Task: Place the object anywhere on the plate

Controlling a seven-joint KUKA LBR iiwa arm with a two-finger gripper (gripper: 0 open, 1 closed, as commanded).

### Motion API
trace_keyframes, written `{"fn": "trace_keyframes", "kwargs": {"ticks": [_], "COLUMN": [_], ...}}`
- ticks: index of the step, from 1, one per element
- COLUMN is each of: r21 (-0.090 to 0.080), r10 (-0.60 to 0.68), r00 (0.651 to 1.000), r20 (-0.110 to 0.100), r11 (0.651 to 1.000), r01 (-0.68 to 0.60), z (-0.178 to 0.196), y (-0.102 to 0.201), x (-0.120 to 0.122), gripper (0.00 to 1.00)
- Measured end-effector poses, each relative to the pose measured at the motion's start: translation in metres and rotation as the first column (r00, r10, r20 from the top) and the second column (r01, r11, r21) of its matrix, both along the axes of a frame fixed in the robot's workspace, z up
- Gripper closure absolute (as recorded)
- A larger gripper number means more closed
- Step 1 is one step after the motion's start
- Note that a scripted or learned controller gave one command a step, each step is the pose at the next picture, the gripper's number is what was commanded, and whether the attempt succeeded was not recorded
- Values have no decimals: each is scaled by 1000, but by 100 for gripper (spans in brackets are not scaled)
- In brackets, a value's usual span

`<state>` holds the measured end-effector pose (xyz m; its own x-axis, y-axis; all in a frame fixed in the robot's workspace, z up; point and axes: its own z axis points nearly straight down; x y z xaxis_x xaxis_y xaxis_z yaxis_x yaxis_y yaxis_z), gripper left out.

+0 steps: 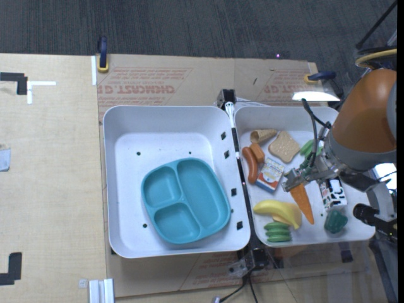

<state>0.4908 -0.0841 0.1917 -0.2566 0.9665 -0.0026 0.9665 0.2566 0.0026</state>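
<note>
Here the arm (372,115) reaches in from the right over the right bin (353,235), its gripper (297,180) low among the toy foods. The gripper sits right at the thick upper end of the toy carrot (303,202), which slants down toward the bin's front; whether the carrot is actually clamped, or how wide the tool stands, cannot be told from this angle. Around it lie a hot dog (252,161), a slice of bread (284,147), a small carton (271,173), a banana (279,211) and a green pea pod (278,232). The teal divided plate (185,200) rests in the left bin (120,169), well apart from the carrot.
</note>
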Motion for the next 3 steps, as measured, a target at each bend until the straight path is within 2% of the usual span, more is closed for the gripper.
{"fn": "trace_keyframes", "kwargs": {"ticks": [1, 2, 3], "r21": [0, -2, -2], "r10": [-125, -283, -282], "r00": [992, 959, 959], "r20": [-2, -6, -6], "r11": [992, 959, 959], "r01": [125, 283, 282], "z": [38, -2, -2], "y": [82, 158, 158], "x": [-11, 25, 25], "gripper": [100, 100, 0]}}
